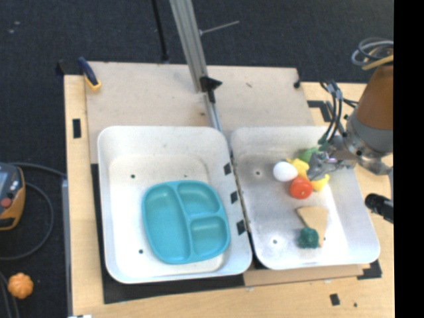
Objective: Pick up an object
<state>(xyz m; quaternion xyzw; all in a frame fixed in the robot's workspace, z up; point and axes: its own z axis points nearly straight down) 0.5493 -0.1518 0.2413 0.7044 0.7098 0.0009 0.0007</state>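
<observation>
The right bin (265,217) holds a cluster of small toy foods: a white egg (285,171), a red tomato-like ball (301,189), a yellow piece (322,182), a green piece (308,155), a tan wedge (313,216) and a dark green broccoli-like piece (308,238). My gripper (319,166) reaches in from the right and hangs over the yellow and green pieces, just right of the egg and above the red ball. Its tips are dark and merge with the objects beneath.
The left bin (119,151) carries a turquoise divided plate (185,220). A metal post (189,38) rises from the bench behind the bins. A small orange pumpkin toy (20,285) lies off the bench at lower left.
</observation>
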